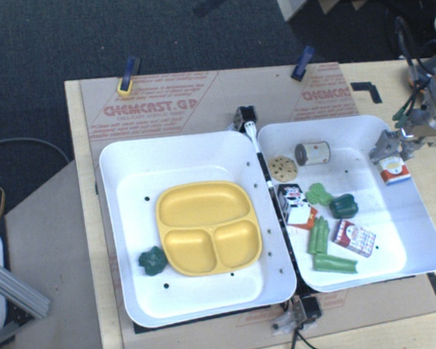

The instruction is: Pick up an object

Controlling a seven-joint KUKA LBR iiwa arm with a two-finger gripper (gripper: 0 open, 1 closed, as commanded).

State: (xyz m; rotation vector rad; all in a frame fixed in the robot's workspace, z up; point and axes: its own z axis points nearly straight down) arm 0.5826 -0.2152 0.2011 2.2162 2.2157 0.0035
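The gripper (396, 145) hovers at the right bin's (415, 212) three-o'clock wall — jaw state unclear; the small red-and-white carton (394, 172) lies just at its six o'clock.

A brown board (195, 95) lay under two white bins, the left bin (122, 217) and the right bin (418, 220), touching along the middle. Two clamps, one yellow-tipped (127, 79) and one blue (302, 63), gripped the board's far edge. Dark carpet (52, 40) spread beyond. Cables (307, 341) trailed at the near edge.
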